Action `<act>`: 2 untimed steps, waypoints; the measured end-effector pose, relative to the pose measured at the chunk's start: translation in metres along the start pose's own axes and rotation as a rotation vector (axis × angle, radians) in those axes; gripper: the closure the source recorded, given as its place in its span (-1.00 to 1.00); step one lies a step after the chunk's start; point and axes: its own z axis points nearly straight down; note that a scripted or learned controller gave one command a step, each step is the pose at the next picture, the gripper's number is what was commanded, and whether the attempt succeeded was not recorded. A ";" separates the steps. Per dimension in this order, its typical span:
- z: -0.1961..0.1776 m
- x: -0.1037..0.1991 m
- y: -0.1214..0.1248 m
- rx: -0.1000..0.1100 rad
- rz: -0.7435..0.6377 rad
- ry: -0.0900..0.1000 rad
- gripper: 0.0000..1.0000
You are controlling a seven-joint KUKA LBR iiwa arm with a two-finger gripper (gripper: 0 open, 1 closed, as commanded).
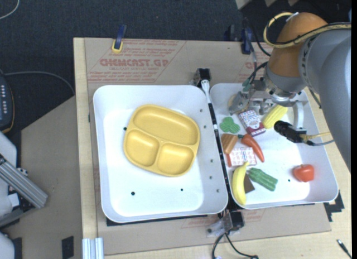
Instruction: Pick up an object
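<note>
Several toys crowded in right bin [321,188], centre-right of frame. Gripper [262,104] low at bin's upper left, over red-white packet [250,119] beside yellow piece [273,116]; grip state unreadable. Best to descend straight, isolating one item.

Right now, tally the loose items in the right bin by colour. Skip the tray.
Yellow: 2, banana, piece under the gripper
Green: 2, leafy piece, long vegetable
Red: 2, tomato, chilli
Brown: 1, wedge
Red-and-white packets: 2
Total: 9
</note>
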 end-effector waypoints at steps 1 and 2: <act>-0.011 0.000 0.001 -0.003 0.000 -0.001 1.00; -0.060 0.009 -0.002 -0.007 0.000 -0.001 1.00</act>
